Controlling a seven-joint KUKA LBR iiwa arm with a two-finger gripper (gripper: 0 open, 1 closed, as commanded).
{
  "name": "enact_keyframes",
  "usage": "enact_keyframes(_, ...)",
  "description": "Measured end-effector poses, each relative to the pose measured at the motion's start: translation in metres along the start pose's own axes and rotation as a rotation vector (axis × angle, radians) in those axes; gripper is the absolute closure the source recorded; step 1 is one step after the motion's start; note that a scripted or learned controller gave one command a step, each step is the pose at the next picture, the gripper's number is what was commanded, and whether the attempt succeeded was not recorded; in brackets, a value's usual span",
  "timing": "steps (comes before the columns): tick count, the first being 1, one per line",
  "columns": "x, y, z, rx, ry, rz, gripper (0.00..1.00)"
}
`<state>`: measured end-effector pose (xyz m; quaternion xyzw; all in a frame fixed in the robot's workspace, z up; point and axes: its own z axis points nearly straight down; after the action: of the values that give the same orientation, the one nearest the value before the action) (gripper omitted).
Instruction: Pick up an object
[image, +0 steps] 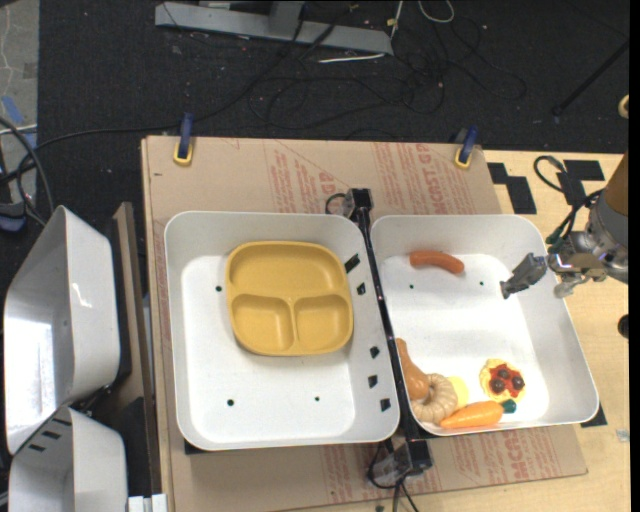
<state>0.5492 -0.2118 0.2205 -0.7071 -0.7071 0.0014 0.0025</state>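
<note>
I saw the gripper (548, 272) over the right bin's (560, 330) right rim, fingers spread, clasping nothing. The sausage (437, 262) lay far in that bin, the carrot (472, 414) near.

Two bins sit side by side on the bench (300, 170). The left bin (195, 330) holds a tray (290, 298) toward its far side. In the right bin (560, 340), a sausage (437, 261) lies far (alone), while a croissant (436, 394), carrot (472, 414) and pizza (502, 379) cluster near.
</note>
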Motion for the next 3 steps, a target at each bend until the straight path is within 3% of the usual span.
enact_keyframes(2, -0.001, 0.014, 0.111, 0.0, 0.0, 0.0, 0.0)
enact_keyframes(3, -0.001, 0.016, 0.097, -0.007, -0.002, 0.0, 1.0)
